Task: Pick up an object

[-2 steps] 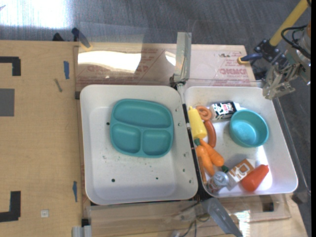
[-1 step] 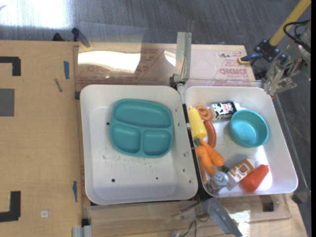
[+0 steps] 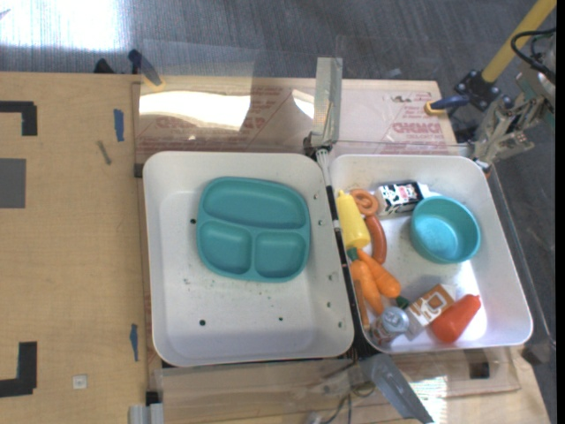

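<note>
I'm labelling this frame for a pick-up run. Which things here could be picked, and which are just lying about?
Could be picked: blue bowl, yellow corn, carrots, red pepper, black-and-white toy, all in the right bin.

Lying about: teal divided plate in the left bin; gripper above the right bin's corner.

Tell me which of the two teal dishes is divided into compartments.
The teal three-compartment plastic plate, lying in the left white bin. The other teal dish, a round plastic bowl in the right white bin, has one undivided hollow.
</note>
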Robot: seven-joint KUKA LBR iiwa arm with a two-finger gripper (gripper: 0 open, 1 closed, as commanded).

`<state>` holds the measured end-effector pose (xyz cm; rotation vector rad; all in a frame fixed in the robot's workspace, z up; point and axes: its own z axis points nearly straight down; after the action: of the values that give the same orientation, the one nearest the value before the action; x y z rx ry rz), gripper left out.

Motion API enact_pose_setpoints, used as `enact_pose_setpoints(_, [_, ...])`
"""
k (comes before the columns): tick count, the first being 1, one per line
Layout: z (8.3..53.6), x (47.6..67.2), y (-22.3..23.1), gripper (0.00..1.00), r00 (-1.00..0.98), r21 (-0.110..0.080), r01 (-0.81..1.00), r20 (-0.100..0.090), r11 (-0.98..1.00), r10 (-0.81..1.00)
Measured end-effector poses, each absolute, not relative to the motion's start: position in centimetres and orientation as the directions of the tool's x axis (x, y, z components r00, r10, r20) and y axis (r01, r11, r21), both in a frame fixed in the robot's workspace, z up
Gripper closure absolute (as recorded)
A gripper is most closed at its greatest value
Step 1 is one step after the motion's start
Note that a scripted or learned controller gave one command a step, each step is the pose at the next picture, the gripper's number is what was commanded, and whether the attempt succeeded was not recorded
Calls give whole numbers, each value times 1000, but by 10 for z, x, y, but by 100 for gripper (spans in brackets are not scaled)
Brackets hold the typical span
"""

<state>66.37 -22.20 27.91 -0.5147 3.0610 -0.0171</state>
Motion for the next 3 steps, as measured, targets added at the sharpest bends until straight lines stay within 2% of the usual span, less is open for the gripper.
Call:
enact_pose_setpoints(1, [293,666,-221,100,-944,-23,-325,-48,945,-326])
enact_pose_setpoints(2, [270,669,-222,100,-874,-6,-487,-10,874,-487])
enact_pose_setpoints(3, [285,671,-221,100,-874,-15,-485,-22,874,-485])
